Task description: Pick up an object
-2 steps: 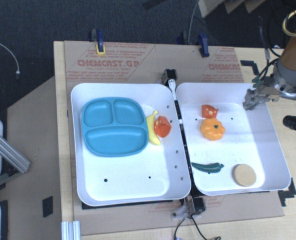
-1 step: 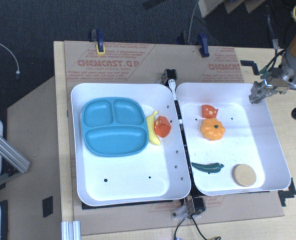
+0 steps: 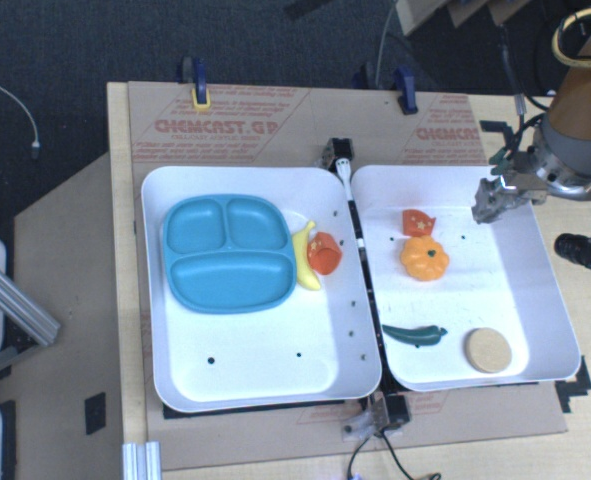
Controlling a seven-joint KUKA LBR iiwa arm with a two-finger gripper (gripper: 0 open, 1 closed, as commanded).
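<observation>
My gripper [image 3: 488,206] hangs over the far right part of the right bin [image 3: 535,288], to the right of a small red piece [image 3: 417,222]. Just in front of that piece sits an orange pumpkin-shaped toy [image 3: 425,259]. Nearer the front lie a dark green pepper [image 3: 415,335] and a round tan cookie [image 3: 488,350]. Nothing shows between the gripper and the bin floor below it.
The left bin [image 3: 255,368] holds a blue divided plate [image 3: 227,252], with a yellow banana [image 3: 304,258] and an orange-red fruit [image 3: 324,255] at its right side. Blue clamps [image 3: 200,83] stand at the cardboard's far edge.
</observation>
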